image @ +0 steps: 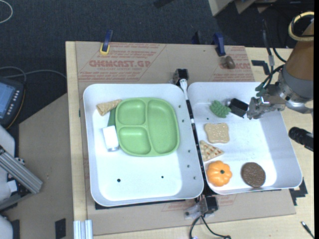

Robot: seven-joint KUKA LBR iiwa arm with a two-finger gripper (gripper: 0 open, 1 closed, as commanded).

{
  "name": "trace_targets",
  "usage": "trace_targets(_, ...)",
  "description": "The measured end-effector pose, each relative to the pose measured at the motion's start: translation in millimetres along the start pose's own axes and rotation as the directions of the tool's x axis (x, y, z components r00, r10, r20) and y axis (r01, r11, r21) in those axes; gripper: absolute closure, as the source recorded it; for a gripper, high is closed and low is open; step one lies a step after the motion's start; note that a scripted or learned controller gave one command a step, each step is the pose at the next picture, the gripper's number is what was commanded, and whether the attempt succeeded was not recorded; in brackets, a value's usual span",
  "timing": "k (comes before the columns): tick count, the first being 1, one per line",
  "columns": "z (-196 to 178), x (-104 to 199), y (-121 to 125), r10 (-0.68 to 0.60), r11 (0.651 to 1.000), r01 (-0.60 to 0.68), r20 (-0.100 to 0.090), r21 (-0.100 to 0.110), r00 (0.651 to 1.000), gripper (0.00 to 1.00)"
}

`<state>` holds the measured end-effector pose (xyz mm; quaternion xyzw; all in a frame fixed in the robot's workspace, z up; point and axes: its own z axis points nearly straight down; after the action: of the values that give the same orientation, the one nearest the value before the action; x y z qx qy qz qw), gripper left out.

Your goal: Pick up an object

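The grey two-finger gripper [254, 109] hovers with a bumpy green plastic toy [218, 108] near its jaws, probably its target; whether they are apart I cannot tell.

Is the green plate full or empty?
Empty. All three sections of the green plate show only bare green, with nothing lying in them.

Bright, even overhead light, faint soft shadows beside the green divided plate [148, 126], left-hand bin [144, 183] near washed-out white, dark carpet [99, 9] dim, slightly soft focus, grainy throughout.
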<state>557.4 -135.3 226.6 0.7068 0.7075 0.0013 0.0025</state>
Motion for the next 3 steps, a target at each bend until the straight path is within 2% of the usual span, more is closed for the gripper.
trace_targets(1,12,50,22,-0.005,1.0,0.005,-0.002,0.003,1.0,1.0)
trace_targets(2,0,77,44,-0.003,1.0,0.003,-0.001,0.001,1.0,1.0)
trace_targets(3,11,77,37,0.001,1.0,-0.001,-0.002,0.009,1.0,1.0)
